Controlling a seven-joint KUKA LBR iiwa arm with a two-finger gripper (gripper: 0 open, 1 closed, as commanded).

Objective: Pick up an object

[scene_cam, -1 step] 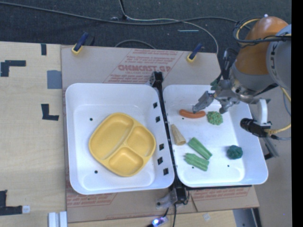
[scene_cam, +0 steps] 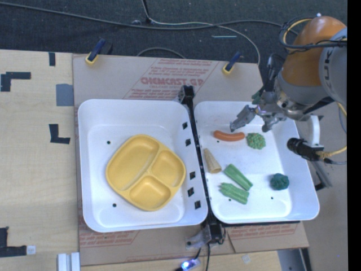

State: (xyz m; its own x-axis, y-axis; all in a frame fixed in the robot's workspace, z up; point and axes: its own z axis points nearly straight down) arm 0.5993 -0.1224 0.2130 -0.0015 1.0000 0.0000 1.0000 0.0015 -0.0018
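From the camera view above the bench I see the two white bins side by side. The left bin (scene_cam: 90, 151) holds a yellow divided plate (scene_cam: 145, 171). The right bin (scene_cam: 304, 208) holds the small toy foods: an orange-red sausage (scene_cam: 228, 135), a light green broccoli piece (scene_cam: 256, 141), a tan cone (scene_cam: 212, 161), two long green pods (scene_cam: 238, 176) (scene_cam: 233, 192), and a dark green broccoli piece (scene_cam: 278, 181).

The arm comes in from the right, and the gripper (scene_cam: 257, 117) hangs over the far part of the right bin. Its fingers look spread apart, one toward the sausage side and one toward the light broccoli, and I see nothing between them, so I judge it released and not carrying anything. How high it is above the bin floor I cannot tell from this angle.

The nearest candidates are the sausage and the light green broccoli piece, both just beside the gripper, toward me. They lie close to each other, so I would choose one clearly. For the sausage, I would put the fingers across its short side, centre over its middle, and go down straight until near the floor before closing. The risk, I think, is that one finger pushes the broccoli or rolls the sausage away.
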